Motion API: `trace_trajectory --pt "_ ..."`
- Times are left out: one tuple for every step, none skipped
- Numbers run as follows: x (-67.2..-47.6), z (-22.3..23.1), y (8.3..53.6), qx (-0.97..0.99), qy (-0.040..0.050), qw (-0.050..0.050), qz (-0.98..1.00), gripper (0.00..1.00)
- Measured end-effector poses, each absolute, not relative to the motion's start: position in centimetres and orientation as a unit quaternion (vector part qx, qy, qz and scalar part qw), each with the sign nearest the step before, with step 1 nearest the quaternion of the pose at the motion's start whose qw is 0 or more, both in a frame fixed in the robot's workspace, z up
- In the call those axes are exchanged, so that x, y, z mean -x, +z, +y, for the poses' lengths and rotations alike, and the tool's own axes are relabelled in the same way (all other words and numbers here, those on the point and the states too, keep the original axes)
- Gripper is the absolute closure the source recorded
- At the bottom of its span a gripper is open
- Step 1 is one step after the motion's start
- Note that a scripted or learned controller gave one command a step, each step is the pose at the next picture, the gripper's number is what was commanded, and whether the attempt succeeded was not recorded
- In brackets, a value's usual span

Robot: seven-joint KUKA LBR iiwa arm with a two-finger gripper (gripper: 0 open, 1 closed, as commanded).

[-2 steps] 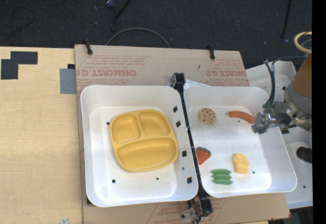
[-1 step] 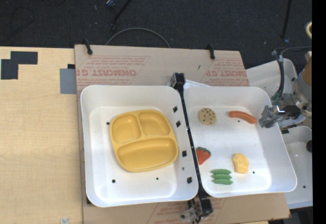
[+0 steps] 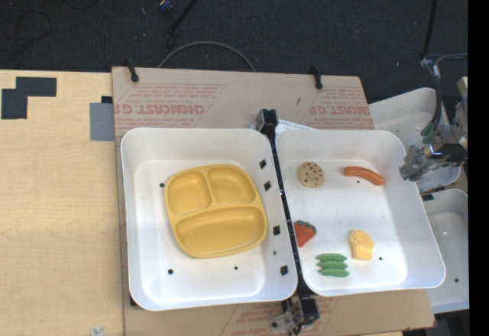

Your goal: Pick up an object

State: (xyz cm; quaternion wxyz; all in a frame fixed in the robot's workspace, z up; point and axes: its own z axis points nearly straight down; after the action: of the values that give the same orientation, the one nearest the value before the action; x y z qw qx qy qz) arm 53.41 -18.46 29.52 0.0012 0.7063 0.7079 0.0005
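Near right bin's back, orange sausage (image 3: 364, 175), slim, curved

One fixed overhead camera, angled down at a slant, set back enough to take in both white bins (image 3: 153, 145) whole plus bench (image 3: 53, 205) and dark floor beyond. Gripper (image 3: 425, 159) enters at frame right, bins to its left.

Two white bins (image 3: 336, 285) sit side by side, one holding a single yellow divided plate (image 3: 215, 209), the other five toy foods: one cookie (image 3: 310, 174), sausage (image 3: 364, 175), corn cob (image 3: 361, 244), pea pods (image 3: 332, 265), and what looks like a strawberry (image 3: 305, 232).
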Motion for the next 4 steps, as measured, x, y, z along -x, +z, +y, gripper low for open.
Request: trace_trajectory --pt "-52.9 -13.6 27.8 -0.706 -0.0005 -0.002 0.709 1.00" --pt "-53.2 -8.7 27.9 -0.705 -0.0004 -0.002 0.709 1.00" --pt "-53.5 -3.8 27.8 -0.705 -0.0006 -0.002 0.709 1.00" --pt "-54.1 0.7 25.8 -0.706 -0.0017 -0.003 0.708 1.00"
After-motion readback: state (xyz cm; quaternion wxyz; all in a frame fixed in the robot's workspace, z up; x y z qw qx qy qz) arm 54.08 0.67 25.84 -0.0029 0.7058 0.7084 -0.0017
